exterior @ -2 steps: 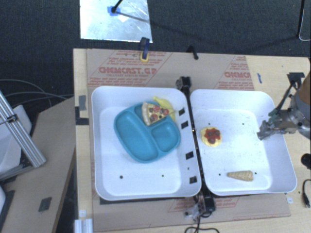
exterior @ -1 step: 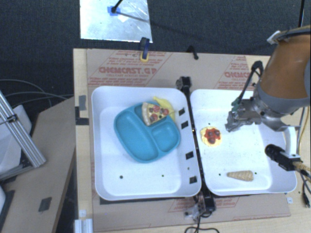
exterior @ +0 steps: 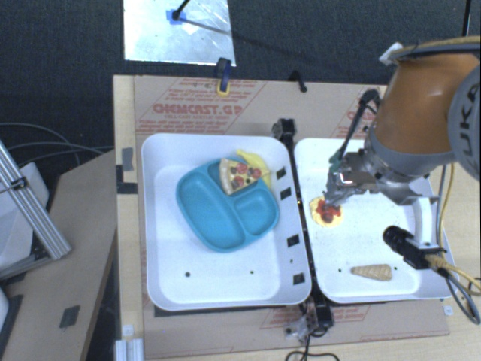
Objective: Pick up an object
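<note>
The gripper is hanging low over the right bin, just above a small red and yellow toy food piece lying near the bin's left wall. I cannot tell if it is gripping anything. A tan cone-shaped piece is lying nearer the front of the same bin. In the left bin, a blue divided plate is carrying a pizza slice.

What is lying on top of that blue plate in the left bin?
On the blue divided plate, a toy pizza slice lies in its upper compartment. A yellow piece pokes out behind the slice; the slice covers the rest, so I cannot identify it.
</note>
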